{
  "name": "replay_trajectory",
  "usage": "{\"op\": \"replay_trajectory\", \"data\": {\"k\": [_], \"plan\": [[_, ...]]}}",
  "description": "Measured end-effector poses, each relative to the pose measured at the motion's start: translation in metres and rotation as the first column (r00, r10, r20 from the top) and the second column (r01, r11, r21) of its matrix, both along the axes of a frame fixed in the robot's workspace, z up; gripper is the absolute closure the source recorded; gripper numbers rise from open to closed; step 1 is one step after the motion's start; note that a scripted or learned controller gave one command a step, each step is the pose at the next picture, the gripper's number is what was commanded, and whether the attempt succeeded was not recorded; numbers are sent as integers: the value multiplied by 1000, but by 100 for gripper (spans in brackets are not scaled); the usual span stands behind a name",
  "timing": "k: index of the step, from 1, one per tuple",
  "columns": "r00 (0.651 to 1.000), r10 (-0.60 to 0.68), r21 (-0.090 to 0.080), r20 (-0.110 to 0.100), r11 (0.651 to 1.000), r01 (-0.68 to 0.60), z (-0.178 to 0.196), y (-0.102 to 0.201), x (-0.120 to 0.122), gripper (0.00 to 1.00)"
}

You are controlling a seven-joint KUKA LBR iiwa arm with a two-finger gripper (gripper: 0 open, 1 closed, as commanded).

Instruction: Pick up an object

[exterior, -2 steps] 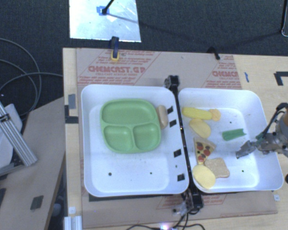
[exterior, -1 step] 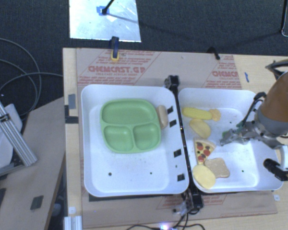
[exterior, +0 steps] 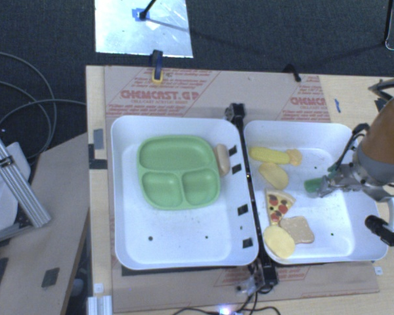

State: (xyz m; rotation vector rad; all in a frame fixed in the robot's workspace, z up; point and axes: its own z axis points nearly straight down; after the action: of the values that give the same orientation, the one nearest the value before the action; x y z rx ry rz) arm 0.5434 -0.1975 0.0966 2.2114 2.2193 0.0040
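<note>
The right bin (exterior: 338,245) holds several toy foods: a long yellow piece (exterior: 274,155), a pale yellow lump (exterior: 274,174), a pizza slice (exterior: 278,205), a toast slice (exterior: 299,230) and a round yellow piece (exterior: 279,241). A small green object (exterior: 312,186) lies near the bin's middle. My gripper (exterior: 328,184) is low in that bin, right against the green object's right side. The wrist hides how the two meet.
The left bin (exterior: 128,241) carries a green divided plate (exterior: 177,172) with a tan piece (exterior: 222,159) at its right edge. A black divider (exterior: 244,176) runs between the bins. The grey arm (exterior: 384,146) covers the right bin's right side.
</note>
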Motion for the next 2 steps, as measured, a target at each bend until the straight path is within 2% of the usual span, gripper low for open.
{"op": "replay_trajectory", "data": {"k": [2], "plan": [[1000,2,-1,5,1000,-2,21,0,2,100]]}}
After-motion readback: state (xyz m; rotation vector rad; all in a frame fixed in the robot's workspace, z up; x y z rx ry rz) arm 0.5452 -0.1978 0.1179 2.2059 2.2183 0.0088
